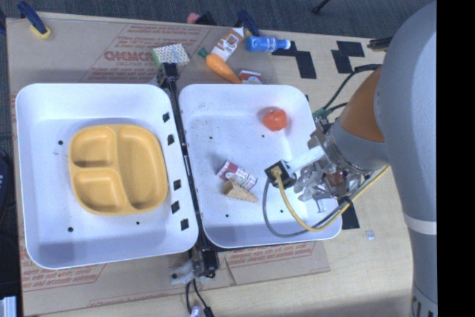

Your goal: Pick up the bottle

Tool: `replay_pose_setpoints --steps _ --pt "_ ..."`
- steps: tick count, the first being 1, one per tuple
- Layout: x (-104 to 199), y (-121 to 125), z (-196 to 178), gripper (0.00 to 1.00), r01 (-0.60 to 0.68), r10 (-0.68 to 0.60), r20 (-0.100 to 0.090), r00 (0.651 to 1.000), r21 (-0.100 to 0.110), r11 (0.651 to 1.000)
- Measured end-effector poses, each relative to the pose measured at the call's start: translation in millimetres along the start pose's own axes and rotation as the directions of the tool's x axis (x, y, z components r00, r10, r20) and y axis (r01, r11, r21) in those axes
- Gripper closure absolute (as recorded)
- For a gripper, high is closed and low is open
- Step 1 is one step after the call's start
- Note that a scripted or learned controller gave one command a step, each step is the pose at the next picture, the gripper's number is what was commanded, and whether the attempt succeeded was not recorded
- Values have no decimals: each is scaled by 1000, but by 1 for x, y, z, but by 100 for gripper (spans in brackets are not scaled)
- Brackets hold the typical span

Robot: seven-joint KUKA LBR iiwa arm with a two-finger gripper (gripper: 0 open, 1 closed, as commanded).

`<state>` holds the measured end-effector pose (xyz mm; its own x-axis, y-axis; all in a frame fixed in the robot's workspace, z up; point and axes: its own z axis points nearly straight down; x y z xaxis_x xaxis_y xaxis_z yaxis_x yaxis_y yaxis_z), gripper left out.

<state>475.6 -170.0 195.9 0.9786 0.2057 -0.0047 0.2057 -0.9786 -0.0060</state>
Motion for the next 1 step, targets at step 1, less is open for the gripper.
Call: replay_pose_setpoints --steps 1 --pt "-4 22 -11 100 0 0 -2 1000 -1 1000"
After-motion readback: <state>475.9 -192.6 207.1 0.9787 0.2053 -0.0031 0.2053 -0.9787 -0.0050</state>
